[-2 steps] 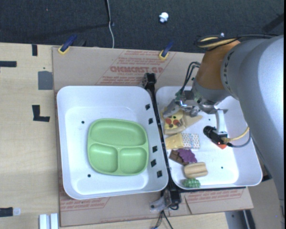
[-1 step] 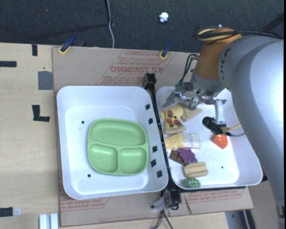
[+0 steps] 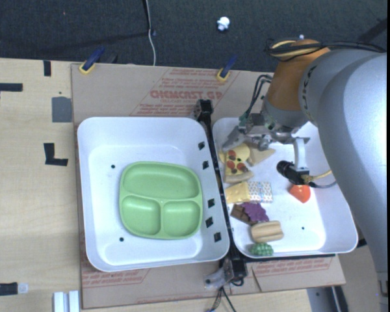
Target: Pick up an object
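Green and knobbly, a small toy vegetable (image 3: pixel 261 249) lies at the near edge of the right bin (image 3: pixel 335 229), touching a tan bread roll (image 3: pixel 266 230) just behind it. Further back come a purple grape cluster (image 3: pixel 251 212), a yellow cracker-like square (image 3: pixel 237 192) beside a speckled pale block (image 3: pixel 260 190), and an orange-red toy (image 3: pixel 300 193) lying apart toward the arm's side. The left bin (image 3: pixel 91 138) holds a green divided plate (image 3: pixel 160 199); both bins sit on cardboard on the table (image 3: pixel 26 194). The gripper (image 3: pixel 250 135) hangs low over the far end of the right bin, close above a pizza slice (image 3: pixel 236 162) and a pale yellow wedge (image 3: pixel 264 153), which lie touching or nearly so. Whether the gripper is spread or closed I cannot tell, and nothing can be seen held in it. The pizza slice seems the likeliest target. It looks like light, stiff moulded plastic, smooth and probably slippery, not fragile. Being flat and low, it offers little height to pinch, so I would take hold across its narrower width near the middle, clear of the bin wall. The risks are that it skates aside on the smooth bin floor, or that the wedge gets caught in the same pinch
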`<state>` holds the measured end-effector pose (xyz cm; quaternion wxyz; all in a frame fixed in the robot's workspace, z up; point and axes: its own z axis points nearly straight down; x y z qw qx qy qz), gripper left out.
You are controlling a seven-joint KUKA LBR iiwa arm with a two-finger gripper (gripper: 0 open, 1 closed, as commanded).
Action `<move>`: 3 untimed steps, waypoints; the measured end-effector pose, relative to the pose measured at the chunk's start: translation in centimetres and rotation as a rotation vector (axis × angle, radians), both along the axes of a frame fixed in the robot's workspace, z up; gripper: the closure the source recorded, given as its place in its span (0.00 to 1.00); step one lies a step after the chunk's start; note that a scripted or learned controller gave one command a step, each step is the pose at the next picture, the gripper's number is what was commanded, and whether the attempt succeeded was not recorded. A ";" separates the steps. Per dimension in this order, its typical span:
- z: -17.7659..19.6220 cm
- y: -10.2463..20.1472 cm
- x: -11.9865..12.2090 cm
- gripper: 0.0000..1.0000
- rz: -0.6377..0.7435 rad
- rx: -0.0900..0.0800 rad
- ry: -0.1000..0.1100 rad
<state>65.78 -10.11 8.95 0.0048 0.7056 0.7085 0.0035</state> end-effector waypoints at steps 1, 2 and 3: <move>0.0 0.2 0.2 0.00 -0.002 -0.002 0.003; 0.0 0.4 0.3 0.00 -0.004 -0.003 0.003; 0.0 0.2 0.0 0.00 -0.001 -0.002 -0.001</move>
